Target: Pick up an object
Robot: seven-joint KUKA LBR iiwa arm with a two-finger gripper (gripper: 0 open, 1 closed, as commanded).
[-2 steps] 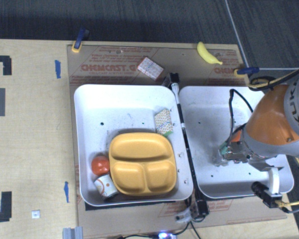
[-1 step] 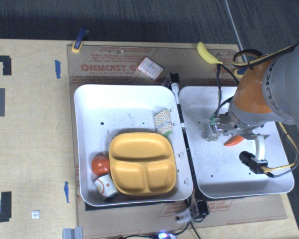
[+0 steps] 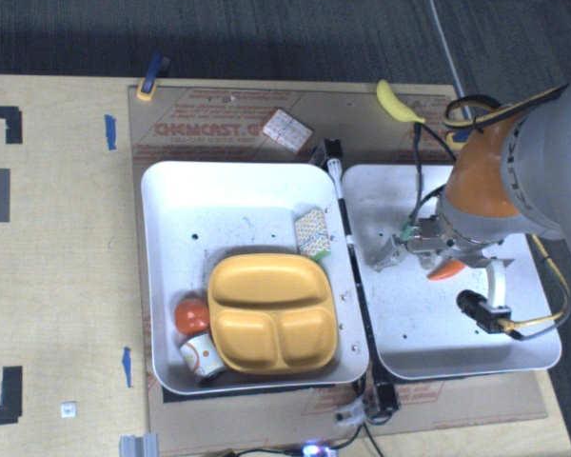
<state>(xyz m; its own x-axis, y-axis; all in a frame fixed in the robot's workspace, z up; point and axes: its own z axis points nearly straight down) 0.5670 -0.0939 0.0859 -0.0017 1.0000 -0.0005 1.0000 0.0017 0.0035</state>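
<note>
My gripper hangs low over the middle of the right bin, under the grey arm with its orange band. A small orange-red object lies on the bin floor just below and to the right of the gripper, partly covered by the wrist. A small grey piece sits to the gripper's left; whether it touches the gripper is unclear. In the left bin lie a yellow divided tray, a red ball, a white-and-orange cup and a patterned packet.
A black connector with cables trails from the arm over the right bin's lower right. A yellow banana and a small printed card lie on the cardboard behind the bins. A black bar sits between the bins.
</note>
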